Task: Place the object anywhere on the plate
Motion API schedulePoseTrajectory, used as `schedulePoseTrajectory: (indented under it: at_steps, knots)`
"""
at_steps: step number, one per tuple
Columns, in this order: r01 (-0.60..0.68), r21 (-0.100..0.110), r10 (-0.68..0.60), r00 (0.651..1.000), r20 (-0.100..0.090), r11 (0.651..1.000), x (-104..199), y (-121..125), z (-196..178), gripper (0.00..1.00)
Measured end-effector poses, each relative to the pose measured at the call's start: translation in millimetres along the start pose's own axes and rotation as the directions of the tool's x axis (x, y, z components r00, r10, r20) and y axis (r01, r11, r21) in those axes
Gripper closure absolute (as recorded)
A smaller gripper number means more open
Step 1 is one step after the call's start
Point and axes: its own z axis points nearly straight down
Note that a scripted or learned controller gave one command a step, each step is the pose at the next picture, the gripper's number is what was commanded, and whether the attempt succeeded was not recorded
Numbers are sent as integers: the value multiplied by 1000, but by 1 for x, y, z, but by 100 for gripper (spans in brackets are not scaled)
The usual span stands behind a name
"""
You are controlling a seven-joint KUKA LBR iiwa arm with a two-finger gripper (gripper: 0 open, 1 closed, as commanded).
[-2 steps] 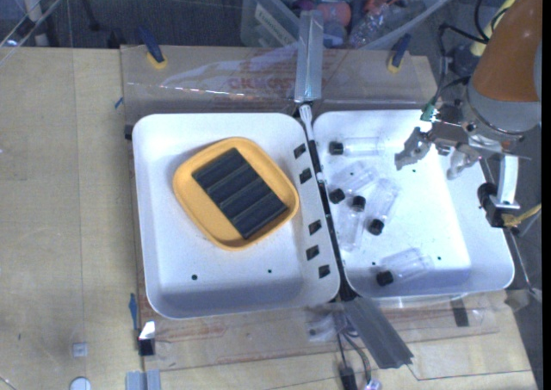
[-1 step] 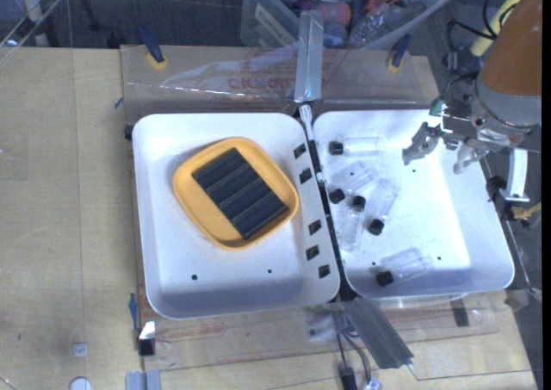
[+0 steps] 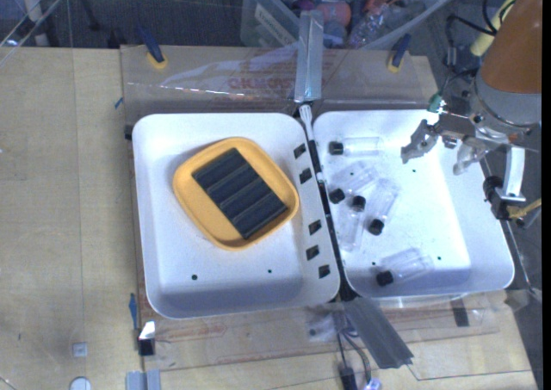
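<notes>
Currently hovering over the far part of the right bin (image 3: 482,242) with the tool (image 3: 439,149) spread wide and pinching nothing, probably ready to close around a vial. Just beside it, clear vials (image 3: 362,199) with black caps, lying loose, likely the things to carry. Further left, in the left bin (image 3: 164,276), the yellow plate (image 3: 189,182), already bearing a black ridged block (image 3: 239,193).

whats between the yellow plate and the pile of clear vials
In the camera view, the raised divider where the two bins meet, between the yellow plate and the clear vials.
</notes>
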Motion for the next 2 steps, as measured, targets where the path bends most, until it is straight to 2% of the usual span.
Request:
schedulePoseTrajectory:
  at_steps: [2]
  knots:
    - [-52, 6, 52, 999, -1, 999, 2, -4, 8, 0]
